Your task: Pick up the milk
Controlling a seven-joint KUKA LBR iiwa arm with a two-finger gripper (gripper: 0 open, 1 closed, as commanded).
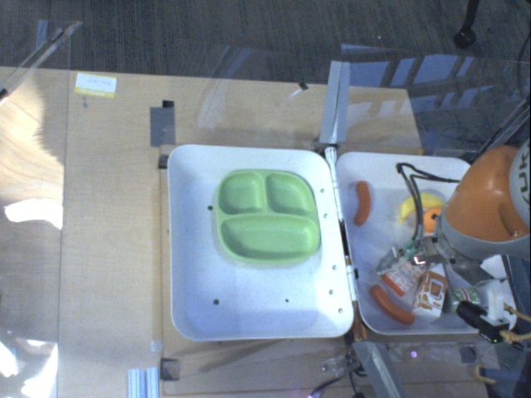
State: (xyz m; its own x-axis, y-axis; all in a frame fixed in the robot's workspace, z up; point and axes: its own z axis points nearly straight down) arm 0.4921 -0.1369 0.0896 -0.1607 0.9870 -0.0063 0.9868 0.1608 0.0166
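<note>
In the right bin [365, 181], the milk [430, 293] lies on the floor near two sausages [391, 303]. The gripper [419, 254] hangs just above it. I cannot tell how the fingers stand. The milk is not lifted yet.

A single fixed camera is looking down at a slant from above the pale wooden bench [99, 247], taking in both shallow white plastic bins: the left bin [249, 305] is sitting near the middle of the frame, the right bin [377, 177] towards the right edge. It is standing far enough back that dark carpeted floor [207, 11] is showing along the top.
</note>
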